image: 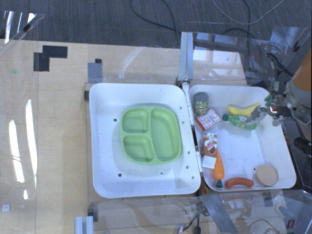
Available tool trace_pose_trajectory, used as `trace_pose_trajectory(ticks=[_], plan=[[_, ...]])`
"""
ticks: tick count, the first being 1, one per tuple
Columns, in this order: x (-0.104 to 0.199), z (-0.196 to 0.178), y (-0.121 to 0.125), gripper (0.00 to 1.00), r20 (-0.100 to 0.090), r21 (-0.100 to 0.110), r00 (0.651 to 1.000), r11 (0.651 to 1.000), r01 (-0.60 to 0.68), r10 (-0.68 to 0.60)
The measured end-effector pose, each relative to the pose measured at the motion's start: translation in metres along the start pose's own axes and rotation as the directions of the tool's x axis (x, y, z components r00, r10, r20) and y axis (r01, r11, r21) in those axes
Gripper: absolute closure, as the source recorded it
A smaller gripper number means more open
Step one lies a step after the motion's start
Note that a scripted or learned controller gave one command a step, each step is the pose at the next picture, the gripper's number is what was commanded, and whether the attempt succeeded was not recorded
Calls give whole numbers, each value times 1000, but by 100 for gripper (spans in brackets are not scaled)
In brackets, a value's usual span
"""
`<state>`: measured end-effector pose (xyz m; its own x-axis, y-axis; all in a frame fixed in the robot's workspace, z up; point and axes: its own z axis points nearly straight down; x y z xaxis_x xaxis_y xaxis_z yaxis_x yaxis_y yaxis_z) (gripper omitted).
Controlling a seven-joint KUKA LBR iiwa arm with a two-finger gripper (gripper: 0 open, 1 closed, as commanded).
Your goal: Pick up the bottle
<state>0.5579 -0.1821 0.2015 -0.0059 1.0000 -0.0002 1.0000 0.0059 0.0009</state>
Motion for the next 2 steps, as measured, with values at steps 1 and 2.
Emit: trace_pose_trajectory(ticks=[1,2], plan=[[14,100,41,0,1,-4,996,996,92,-92],[15,89,43,100,2,-9,996,996,94,-94]])
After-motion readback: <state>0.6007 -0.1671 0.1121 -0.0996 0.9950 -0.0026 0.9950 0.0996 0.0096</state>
